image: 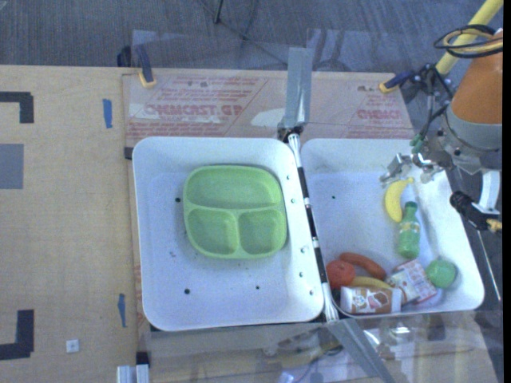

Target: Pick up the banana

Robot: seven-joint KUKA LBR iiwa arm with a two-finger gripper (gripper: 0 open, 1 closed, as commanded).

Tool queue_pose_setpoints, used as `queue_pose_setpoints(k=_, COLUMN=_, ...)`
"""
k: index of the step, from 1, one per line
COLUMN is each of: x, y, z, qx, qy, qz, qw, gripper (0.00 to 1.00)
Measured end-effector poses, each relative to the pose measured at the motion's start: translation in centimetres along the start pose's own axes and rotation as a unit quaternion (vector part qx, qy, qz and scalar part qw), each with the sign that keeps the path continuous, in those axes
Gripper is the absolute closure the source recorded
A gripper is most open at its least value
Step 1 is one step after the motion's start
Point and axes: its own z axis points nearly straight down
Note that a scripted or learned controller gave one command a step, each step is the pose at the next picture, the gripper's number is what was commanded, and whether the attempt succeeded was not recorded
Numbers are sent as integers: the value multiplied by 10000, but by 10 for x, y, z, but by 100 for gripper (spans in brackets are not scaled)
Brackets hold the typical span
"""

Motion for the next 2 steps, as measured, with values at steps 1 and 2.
queue_pose_setpoints(k=1, x=-3, y=-5, z=55, qx=-154, qy=-129, qz=-2290, qw=9732, gripper=0)
queue_pose_setpoints(k=2, x=-18, y=36, z=65, qx=-14, qy=-6, qz=-1561, qw=9877, gripper=0)
